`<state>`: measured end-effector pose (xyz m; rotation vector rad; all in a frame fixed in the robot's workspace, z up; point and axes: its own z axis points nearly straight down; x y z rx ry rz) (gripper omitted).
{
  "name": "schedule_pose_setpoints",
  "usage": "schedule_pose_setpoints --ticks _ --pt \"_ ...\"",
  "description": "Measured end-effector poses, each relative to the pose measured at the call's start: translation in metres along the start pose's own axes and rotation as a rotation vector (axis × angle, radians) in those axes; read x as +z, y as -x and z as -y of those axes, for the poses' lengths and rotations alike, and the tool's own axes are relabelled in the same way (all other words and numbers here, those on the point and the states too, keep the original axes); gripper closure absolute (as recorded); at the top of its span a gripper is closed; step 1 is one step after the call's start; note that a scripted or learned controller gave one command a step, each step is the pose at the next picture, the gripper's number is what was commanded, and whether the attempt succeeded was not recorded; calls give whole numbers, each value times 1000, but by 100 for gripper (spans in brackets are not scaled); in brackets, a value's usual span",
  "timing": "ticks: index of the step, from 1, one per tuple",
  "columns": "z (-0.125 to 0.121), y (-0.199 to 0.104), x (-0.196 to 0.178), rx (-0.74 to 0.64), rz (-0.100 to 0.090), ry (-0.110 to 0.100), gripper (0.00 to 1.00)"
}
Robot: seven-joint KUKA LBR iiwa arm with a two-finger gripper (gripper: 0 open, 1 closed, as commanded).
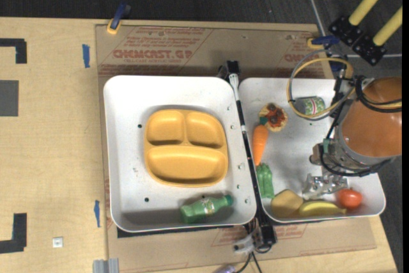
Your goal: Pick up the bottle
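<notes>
A green bottle [206, 207] lies on its side in the left bin [121, 137]; the hand's [323, 184] grip cannot be told.

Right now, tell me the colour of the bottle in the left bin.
Green, seen in the camera view: the bottle.

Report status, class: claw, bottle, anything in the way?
Claw low in right bin, beside tomato and banana. Green bottle lying in left bin, below yellow tray. Nothing on it.
</notes>
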<state>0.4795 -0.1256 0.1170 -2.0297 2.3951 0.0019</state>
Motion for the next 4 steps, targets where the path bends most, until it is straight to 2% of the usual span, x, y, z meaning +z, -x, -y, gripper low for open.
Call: schedule_pose_setpoints --ticks 1,2,3,4 --pt "-4 30 30 -95 -4 -1 100" --pt "44 -27 -113 -264 0 -1 100" --pt "47 18 30 -198 -1 -3 100" --pt "18 35 30 -385 -2 -7 100"
